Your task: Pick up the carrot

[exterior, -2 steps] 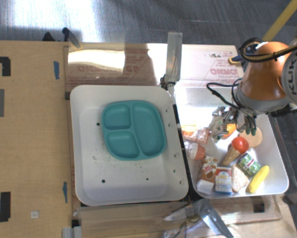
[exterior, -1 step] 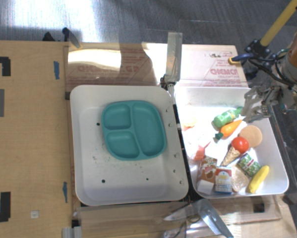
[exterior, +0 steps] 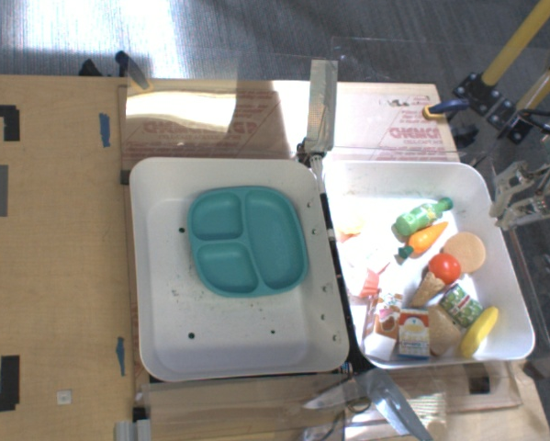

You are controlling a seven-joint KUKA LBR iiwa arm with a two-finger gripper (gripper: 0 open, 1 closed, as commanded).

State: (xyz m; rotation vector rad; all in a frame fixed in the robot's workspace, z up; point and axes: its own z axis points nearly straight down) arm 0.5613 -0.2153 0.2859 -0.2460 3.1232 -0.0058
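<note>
Carrot (exterior: 427, 237) is lying in the right bin (exterior: 504, 246), right of frame centre, touching the green bottle (exterior: 420, 217) above it and near the tomato (exterior: 445, 267). Picking is not yet beginning; the next move is calling for a descent onto the carrot, avoiding its neighbours.

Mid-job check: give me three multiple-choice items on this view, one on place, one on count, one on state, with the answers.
1. Where is the orange carrot?
A. right white bin
B. left white bin
C. bench

2. How many compartments has the teal divided plastic plate?
A. two
B. three
C. five

3. How does the carrot lie?
A. on the teal plate
B. standing upright alone
C. flat, beside the green bottle

Answers: 1 A, it lies among the toy foods in the right bin. 2 B, two small sections and one long one. 3 C, it lies flat against the bottle.
</note>
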